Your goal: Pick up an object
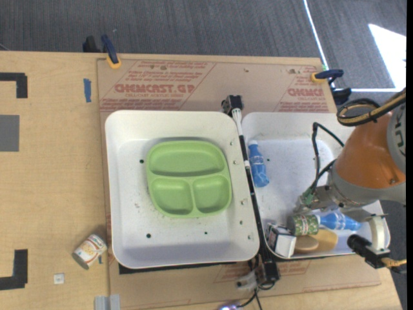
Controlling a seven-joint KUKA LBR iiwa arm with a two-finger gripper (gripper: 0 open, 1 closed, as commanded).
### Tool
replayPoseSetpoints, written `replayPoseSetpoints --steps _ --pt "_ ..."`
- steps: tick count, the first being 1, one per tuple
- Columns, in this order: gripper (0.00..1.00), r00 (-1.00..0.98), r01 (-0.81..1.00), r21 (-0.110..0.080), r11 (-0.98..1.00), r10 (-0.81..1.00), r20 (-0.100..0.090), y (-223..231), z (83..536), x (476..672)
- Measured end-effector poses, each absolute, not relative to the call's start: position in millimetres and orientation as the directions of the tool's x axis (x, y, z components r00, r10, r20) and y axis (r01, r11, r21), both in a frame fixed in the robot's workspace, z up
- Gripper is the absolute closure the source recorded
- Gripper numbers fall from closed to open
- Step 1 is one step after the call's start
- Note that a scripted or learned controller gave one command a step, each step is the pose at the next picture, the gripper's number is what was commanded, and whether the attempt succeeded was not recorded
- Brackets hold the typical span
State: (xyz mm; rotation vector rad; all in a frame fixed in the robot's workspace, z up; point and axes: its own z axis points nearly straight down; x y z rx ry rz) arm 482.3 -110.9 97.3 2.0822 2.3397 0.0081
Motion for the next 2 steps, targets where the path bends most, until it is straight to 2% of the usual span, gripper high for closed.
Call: replayPoseSetpoints --steps 1,2 --pt "1.00 -0.401 0.916 0.004 0.401 0.916 -0.002 -67.5 184.8 480.3" --pt "0.00 -0.400 0.916 0.003 0.400 0.916 -0.002 -67.7 184.7 480.1"
